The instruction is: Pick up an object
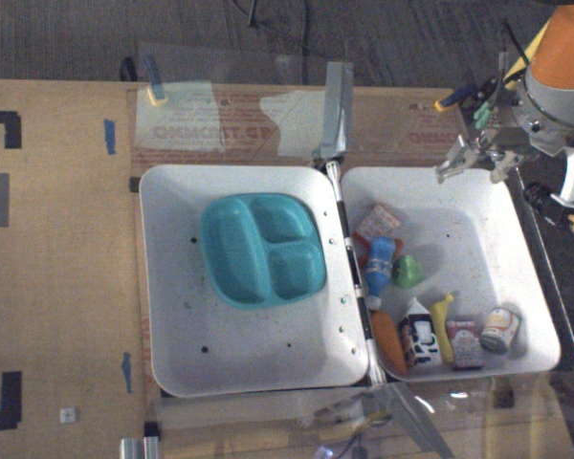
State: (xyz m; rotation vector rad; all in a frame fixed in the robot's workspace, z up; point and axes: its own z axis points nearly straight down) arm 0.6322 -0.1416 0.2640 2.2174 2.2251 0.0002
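From the camera view above the surface (57, 256), the two white bins sit side by side: the left bin (172, 352) carries a teal divided tray (263, 249), and the right bin (517, 256) holds a scatter of small objects gathered toward its left and near walls. Among them are a blue bottle (379, 266), a green piece (408, 272), a red-and-white packet (378, 222), an orange item (389, 342) against the divider, a yellow item (444, 325) and a small can (498, 329) in the near right corner. The gripper (478, 158) hangs above the far right corner of the right bin, well apart from every object, with the orange-banded arm (562, 51) behind it. Its jaws appear to stand apart, with nothing between them. The pick looks not yet begun: choosing a target, descending, closing on it and lifting all appear to be left.
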